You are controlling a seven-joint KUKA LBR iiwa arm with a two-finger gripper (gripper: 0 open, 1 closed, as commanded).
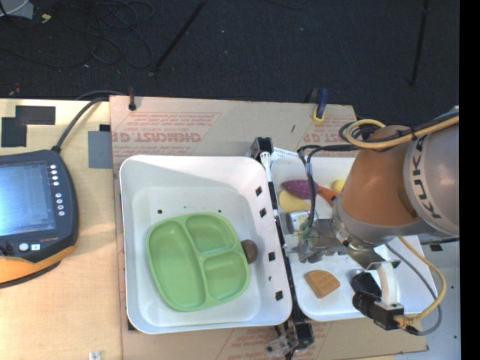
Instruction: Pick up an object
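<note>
Camera view shows the grey gripper (309, 247) low in the right white bin (420, 295), grip hidden so I cannot tell, and it might miss the flat brown cookie-shaped piece (322, 283) just below it.

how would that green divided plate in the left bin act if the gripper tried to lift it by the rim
The green divided plate looks like moulded plastic, so it is probably stiff and light for its size. It lies flat on the floor of the left bin, so a finger may struggle to get under the rim. Its smooth surface could be slippery, and a one-edge grip would likely let it tilt.
</note>
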